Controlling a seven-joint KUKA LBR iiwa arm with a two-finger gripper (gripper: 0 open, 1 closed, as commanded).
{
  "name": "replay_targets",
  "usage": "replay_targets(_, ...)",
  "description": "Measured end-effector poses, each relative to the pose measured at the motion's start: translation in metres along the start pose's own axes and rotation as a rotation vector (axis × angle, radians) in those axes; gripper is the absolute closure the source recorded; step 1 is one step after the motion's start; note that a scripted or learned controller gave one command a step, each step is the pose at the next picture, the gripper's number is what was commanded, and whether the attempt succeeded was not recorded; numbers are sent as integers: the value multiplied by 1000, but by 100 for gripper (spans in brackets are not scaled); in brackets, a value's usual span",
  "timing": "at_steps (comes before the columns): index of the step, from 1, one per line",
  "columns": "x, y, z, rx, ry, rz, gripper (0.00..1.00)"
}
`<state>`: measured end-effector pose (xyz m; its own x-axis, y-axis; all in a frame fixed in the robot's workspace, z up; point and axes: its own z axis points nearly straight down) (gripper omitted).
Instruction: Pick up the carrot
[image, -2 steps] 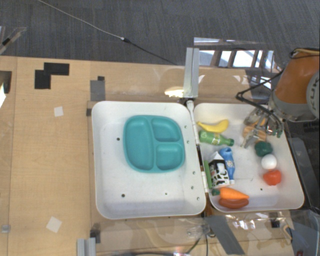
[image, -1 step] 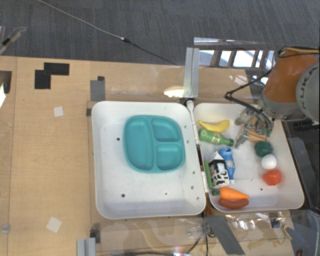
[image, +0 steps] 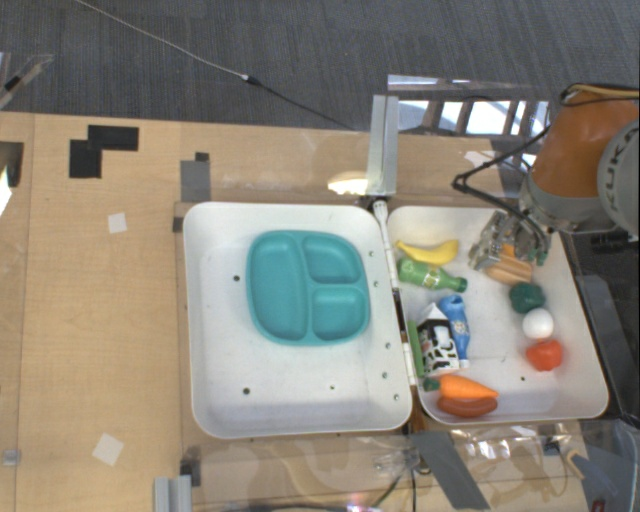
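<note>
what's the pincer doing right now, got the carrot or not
Pincer: low at the back of the right white bin, over a tan wooden block; grip state cannot be told. Orange tapered carrot lies apart at the front.

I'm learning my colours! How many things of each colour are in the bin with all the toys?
Yellow: 1, the banana
Green: 2, the bottle and a dark green piece
Blue: 1, a bottle
White: 1, the ball
Red: 1, a round piece
Orange: 1, the carrot
Black and white: 1, a carton
Total: 8
</note>
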<state>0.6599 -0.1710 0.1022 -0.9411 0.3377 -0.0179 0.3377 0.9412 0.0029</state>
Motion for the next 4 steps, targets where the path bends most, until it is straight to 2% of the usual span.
replay_targets(1, 45, -8, 12, 0, 5, 126, 100)
replay_targets(2, 45, 81, 12, -5, 2, -500, 100)
replay_targets(3, -3, 33, -119, -1, -1, -830, 100)
replay_targets(4, -24, -22, -270, 4, -8, -879, 100)
